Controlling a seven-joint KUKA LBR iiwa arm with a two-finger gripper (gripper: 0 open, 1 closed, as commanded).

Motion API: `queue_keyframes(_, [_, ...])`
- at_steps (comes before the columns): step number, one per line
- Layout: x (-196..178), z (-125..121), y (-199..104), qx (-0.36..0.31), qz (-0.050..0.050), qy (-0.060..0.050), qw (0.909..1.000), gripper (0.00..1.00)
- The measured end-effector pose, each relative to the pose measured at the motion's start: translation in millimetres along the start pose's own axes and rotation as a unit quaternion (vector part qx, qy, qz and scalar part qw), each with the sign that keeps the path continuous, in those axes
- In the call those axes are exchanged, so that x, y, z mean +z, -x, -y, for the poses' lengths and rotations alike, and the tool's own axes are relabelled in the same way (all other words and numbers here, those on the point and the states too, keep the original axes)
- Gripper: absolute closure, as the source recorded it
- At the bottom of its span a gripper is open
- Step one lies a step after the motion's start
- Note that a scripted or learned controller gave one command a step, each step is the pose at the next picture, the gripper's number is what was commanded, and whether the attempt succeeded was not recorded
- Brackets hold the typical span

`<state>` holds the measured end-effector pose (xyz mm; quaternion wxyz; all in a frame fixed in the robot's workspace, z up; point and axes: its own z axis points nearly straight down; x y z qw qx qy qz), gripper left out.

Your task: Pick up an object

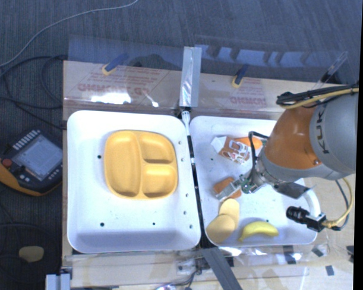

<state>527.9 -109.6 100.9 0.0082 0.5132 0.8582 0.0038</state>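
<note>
one yellow tray [140, 164] in left bin [84, 221]

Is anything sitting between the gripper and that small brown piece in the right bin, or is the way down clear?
Nothing visible stands between them. The gripper is low in the right bin, right beside the brown piece. The orange-and-white packet lies above it in the camera view, the pale rounded object and banana below.
</note>
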Motion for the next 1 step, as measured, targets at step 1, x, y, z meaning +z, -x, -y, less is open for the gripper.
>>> queue_keyframes(1, [-80.8, -101.8, -15.1, 0.236, -0.002, -0.010, 0.9717, 1.00])
